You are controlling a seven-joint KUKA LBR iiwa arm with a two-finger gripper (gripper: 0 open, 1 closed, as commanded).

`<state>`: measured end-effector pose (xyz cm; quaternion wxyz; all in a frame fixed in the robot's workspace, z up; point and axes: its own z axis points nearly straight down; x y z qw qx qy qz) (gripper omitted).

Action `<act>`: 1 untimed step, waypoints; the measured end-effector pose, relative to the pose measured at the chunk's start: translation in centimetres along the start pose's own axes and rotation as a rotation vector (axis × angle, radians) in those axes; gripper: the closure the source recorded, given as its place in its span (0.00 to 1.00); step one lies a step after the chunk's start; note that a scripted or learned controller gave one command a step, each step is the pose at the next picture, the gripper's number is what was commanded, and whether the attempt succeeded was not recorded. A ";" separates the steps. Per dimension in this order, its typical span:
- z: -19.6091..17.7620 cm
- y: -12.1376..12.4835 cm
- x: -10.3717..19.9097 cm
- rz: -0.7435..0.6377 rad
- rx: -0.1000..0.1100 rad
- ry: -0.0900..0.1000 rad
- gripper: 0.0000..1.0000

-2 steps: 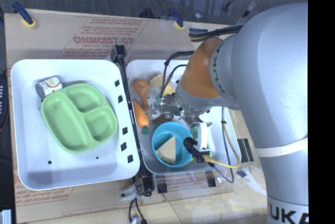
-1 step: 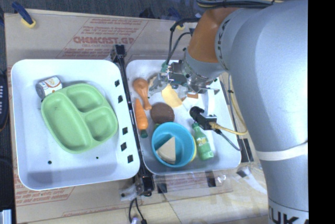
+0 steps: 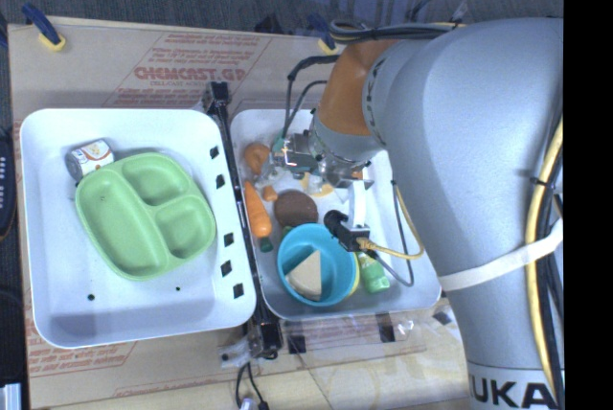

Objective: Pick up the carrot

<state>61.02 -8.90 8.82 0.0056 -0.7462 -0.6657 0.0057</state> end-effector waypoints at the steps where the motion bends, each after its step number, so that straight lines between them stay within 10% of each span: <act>1: -0.1 -7.8 -1.4 0.220 -0.006 0.002 0.00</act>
